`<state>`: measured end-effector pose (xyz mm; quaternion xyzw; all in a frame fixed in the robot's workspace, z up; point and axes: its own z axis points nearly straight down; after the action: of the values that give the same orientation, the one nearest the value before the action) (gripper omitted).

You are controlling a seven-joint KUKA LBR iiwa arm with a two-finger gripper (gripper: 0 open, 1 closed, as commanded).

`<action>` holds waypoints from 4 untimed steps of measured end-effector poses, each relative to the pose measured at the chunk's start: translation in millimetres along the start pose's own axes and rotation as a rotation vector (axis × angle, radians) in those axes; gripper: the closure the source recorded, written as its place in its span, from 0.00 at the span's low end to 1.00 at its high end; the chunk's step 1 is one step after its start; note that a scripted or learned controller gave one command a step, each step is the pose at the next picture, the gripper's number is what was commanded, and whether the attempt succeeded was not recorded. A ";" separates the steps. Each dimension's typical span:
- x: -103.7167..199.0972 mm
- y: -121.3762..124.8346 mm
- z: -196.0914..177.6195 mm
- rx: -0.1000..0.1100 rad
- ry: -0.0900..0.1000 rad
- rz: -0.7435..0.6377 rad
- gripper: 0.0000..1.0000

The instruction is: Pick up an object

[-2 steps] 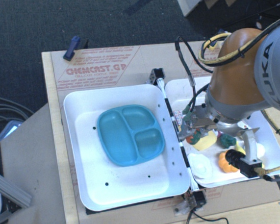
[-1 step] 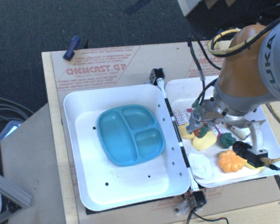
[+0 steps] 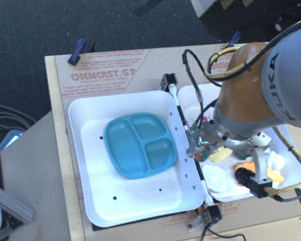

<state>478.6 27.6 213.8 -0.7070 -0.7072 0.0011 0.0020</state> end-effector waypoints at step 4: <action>102.4 0.3 -46.4 -0.005 -0.001 -0.001 1.00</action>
<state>479.0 129.9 260.4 -0.7065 -0.7077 -0.0001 -0.0001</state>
